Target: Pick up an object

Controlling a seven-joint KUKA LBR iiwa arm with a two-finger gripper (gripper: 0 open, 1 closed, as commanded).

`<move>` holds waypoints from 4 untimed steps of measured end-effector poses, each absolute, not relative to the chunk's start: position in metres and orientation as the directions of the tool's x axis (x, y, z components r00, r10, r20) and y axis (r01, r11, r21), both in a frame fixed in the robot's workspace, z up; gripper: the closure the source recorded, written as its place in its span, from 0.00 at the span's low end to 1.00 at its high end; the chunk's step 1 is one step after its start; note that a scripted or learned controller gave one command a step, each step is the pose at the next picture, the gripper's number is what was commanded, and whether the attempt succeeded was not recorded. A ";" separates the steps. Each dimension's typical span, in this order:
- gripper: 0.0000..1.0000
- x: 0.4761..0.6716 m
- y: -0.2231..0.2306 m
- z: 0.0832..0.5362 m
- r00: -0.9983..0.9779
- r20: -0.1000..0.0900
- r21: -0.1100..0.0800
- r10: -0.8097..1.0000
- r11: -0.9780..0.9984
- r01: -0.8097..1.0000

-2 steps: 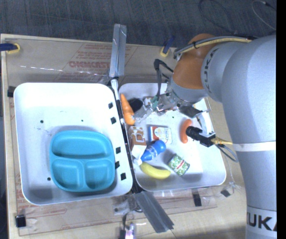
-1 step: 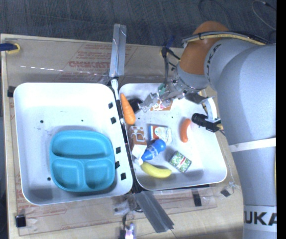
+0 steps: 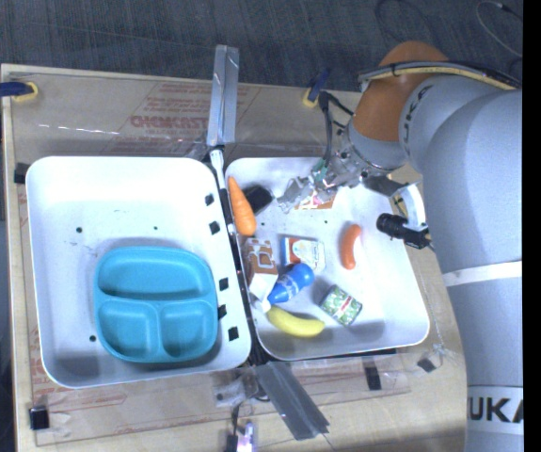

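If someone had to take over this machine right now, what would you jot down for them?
Claw: low at the far end of the right bin; can't tell if it's open or shut, and nothing is seen held.
Right bin holds a carrot, sausage, blue bottle, banana, green can and small packets.
Left bin holds a blue tray.
Done: nothing lifted yet. Left: grab and raise one object.
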State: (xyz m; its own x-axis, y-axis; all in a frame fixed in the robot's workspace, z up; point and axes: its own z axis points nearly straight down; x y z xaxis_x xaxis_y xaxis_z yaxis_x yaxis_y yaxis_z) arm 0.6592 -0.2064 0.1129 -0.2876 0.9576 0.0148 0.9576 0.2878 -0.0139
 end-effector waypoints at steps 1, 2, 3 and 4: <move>0.00 0.658 -0.175 0.236 -0.471 -0.002 0.001 0.882 0.471 0.882; 0.00 0.657 -0.203 0.177 -0.435 0.001 -0.003 0.900 0.435 0.900; 0.00 0.632 -0.210 0.115 -0.476 -0.017 0.018 0.879 0.476 0.879; 0.00 0.647 -0.210 0.110 -0.428 -0.004 0.004 0.904 0.428 0.904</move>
State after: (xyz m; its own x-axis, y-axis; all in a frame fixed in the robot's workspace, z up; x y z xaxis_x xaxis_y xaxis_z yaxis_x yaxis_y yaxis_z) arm 0.6467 -0.2098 0.1095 -0.4281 0.9037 -0.0042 0.9037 0.4281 0.0036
